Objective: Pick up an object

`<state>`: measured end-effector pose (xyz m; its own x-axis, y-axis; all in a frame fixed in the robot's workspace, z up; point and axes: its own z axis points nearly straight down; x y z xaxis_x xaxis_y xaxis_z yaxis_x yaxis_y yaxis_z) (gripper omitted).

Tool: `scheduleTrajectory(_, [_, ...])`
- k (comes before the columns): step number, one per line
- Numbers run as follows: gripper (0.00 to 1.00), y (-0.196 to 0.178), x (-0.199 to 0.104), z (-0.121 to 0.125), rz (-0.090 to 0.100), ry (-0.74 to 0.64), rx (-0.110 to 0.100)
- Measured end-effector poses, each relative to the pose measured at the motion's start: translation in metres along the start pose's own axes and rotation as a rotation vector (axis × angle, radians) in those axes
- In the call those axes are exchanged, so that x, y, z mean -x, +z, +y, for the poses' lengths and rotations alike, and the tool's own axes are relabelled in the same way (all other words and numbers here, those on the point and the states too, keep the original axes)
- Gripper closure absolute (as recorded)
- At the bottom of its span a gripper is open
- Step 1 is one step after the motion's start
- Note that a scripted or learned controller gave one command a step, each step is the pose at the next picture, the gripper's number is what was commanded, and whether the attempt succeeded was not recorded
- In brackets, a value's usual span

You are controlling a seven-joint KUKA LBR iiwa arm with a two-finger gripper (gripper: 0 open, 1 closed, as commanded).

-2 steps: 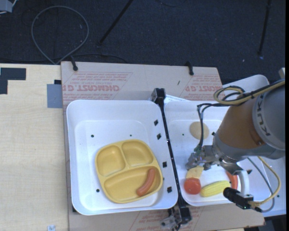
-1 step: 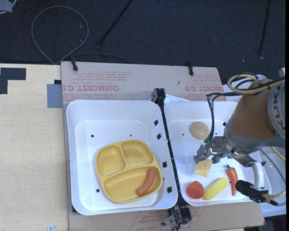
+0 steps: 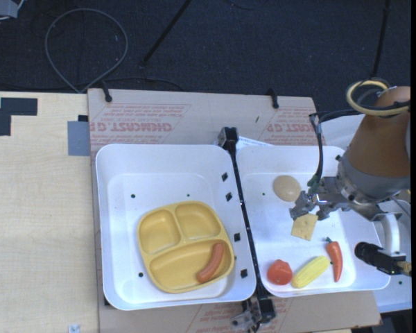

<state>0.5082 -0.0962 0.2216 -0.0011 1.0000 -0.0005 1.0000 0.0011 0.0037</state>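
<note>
1. The bench (image 3: 35, 207) is pale wood, with a cardboard sheet (image 3: 159, 120) under two white bins that sit side by side.
2. The left bin (image 3: 118, 186) holds a yellow divided plate (image 3: 173, 234), and a sausage (image 3: 211, 262) lies in the plate's long front compartment.
3. The right bin (image 3: 263, 165) holds the loose food pieces.
4. The arm (image 3: 378, 144) reaches in from the right, its orange band sitting above the grey wrist over the bin's right side.
5. The gripper (image 3: 310, 208) hangs low near the middle of the right bin, just above the cheese wedge (image 3: 304, 227); its fingers are small and dark here, and whether they are spread or closed cannot be told.
6. A beige bun (image 3: 286, 187) lies just to the left of the gripper, apart from the cheese.
7. A corn cob (image 3: 310, 272) lies near the front wall, with a red tomato (image 3: 279, 272) beside it on the left.
8. A red chili pepper (image 3: 335, 260) lies just right of the corn, pointing toward the front wall.
</note>
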Motion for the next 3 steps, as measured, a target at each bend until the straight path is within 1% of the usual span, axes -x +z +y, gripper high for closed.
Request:
scheduleTrajectory(1, [1.00, -0.049, 0.001, 0.001, 0.000, 0.000, -0.002])
scheduleTrajectory(3, [1.00, -0.043, -0.107, 0.032, 0.002, -0.004, -0.007])
